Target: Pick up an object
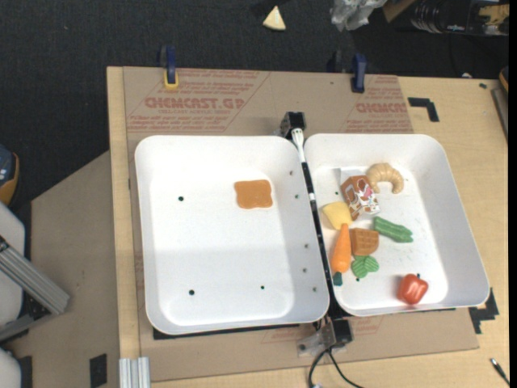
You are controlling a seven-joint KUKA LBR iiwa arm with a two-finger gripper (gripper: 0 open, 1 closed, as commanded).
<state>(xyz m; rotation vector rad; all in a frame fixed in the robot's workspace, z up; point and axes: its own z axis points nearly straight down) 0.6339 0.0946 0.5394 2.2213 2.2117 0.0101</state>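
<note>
- gripper (355, 6) up at top edge, blurry, well clear of both bins
- toast slice (254, 193) alone in left bin (161, 217), far below-left of gripper
- croissant (386, 176), carrot (342, 249), red pepper (413, 288) in right bin (452, 217), below gripper

Toy foods (367, 225) clustered in right bin (452, 217)

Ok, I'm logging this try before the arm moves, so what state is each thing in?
hand: raised beyond the bins, blurred
toast slice: flat, alone in left bin
croissant: lying in right bin
carrot: lying by the divider
red pepper: apart, near front corner
green pod: lying flat
</note>
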